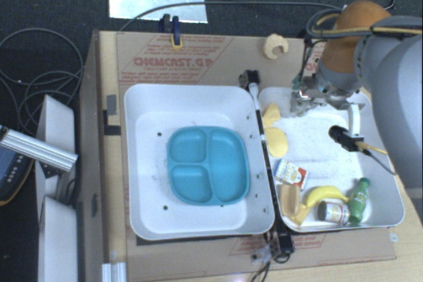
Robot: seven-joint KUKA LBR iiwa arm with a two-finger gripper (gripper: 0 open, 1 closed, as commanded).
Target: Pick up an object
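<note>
My gripper [301, 101] hangs over the far part of the right bin [390, 205], near its back rim, and I see nothing held in it. Just to its left lies a pale yellow piece [271, 114], with a rounder yellow piece [276, 141] nearer the front. A small red and white packet [291, 174] sits mid-bin by the left wall. At the front lie a tan block [289, 200], a banana [324, 195], a small jar [332, 212] on its side and a green bottle [359, 198].
The left bin [142, 142] holds a blue divided plate [208, 164]. A beige curled piece [276, 45] lies on the bench behind the right bin. The arm's grey body covers the right bin's far right corner. A clamp [173, 28] sits at the board's back edge.
</note>
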